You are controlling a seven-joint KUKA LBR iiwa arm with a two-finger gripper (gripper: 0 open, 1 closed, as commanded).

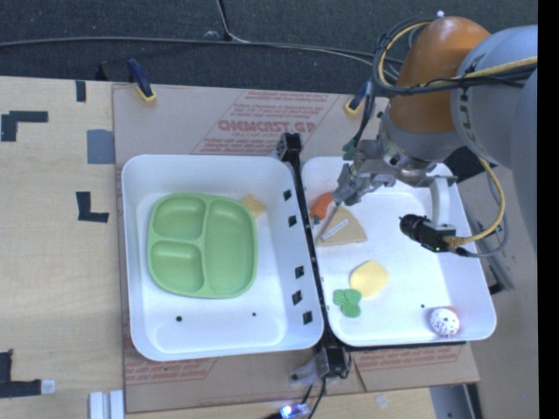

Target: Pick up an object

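Tan wedge [343, 230] lies in right bin [463, 278], just right of the divider [301, 225], orange piece [322, 204] touching its upper left. Gripper [349, 197] hangs low over both; grip state unreadable. Step: approach. Next: descend squarely on the wedge, then close.

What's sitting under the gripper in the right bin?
Below the gripper lies a tan wedge-shaped piece on the right bin's floor, with an orange-red object beside it. The gripper covers part of both, so their full shapes and any contact are unclear.
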